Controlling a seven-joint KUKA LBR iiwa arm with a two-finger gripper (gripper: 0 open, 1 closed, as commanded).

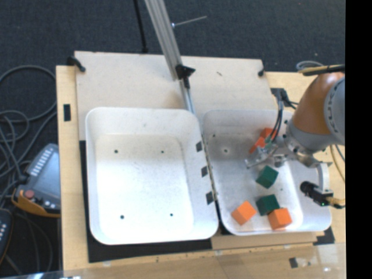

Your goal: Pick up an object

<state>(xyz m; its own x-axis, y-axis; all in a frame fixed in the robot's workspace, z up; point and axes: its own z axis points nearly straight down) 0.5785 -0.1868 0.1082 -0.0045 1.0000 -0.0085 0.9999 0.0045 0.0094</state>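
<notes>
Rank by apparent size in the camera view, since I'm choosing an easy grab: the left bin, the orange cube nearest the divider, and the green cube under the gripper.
1. Left bin, by far largest.
2. Orange cube and green cube: look alike, unranked.

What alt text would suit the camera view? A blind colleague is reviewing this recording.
A grey and orange robot arm reaches from the right into the right bin, its tool low among green and orange blocks, close above a green block. Another green block and two orange blocks lie near the front rim. The left bin sits beside it.
</notes>
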